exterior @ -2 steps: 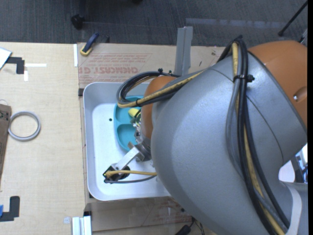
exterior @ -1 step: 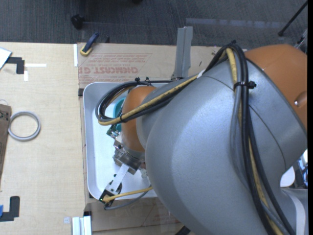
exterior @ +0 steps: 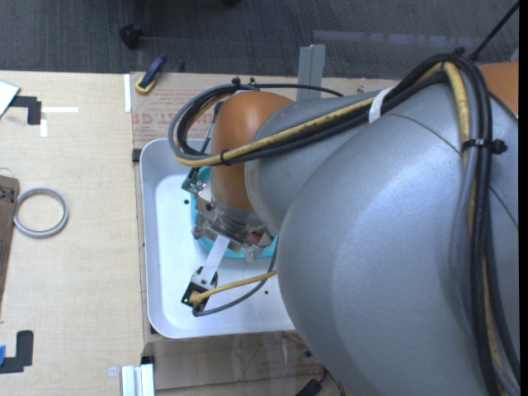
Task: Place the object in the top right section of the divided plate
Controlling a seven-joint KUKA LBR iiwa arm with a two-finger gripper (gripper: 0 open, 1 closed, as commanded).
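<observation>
White bin (exterior: 165,304) — blue plate (exterior: 235,252) inside, under the arm (exterior: 388,246).

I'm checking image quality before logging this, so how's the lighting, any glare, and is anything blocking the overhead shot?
Camera view: even, soft lighting; mild sheen on the grey arm, no harsh glare. The arm looms close and hides most of the white bin. The tape roll is sharp.
</observation>
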